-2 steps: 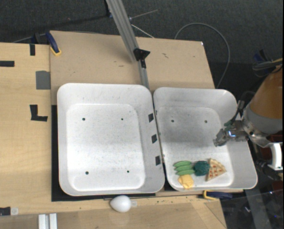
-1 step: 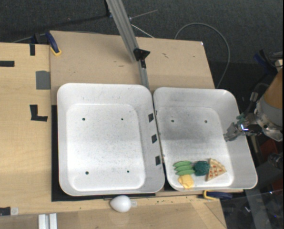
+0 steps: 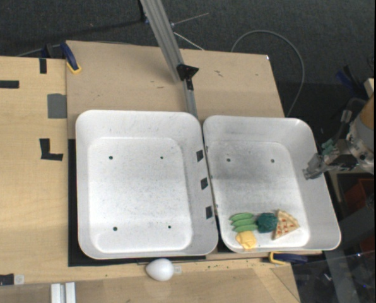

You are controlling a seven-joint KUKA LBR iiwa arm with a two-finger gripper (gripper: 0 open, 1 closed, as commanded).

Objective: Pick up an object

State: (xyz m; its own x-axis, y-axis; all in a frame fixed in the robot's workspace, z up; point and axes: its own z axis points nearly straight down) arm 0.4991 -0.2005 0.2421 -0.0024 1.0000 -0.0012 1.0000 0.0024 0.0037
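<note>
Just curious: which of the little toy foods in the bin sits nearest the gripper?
The pizza slice, rightmost of the cluster, nearest the gripper.

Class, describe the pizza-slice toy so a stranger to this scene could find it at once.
Start at the right-hand white bin and look to its near right corner, where a small cluster of toys lies. The pizza slice is the rightmost of them, beside a dark teal piece. It alone is a tan triangle with reddish spots; its neighbours are green, teal and yellow.
</note>
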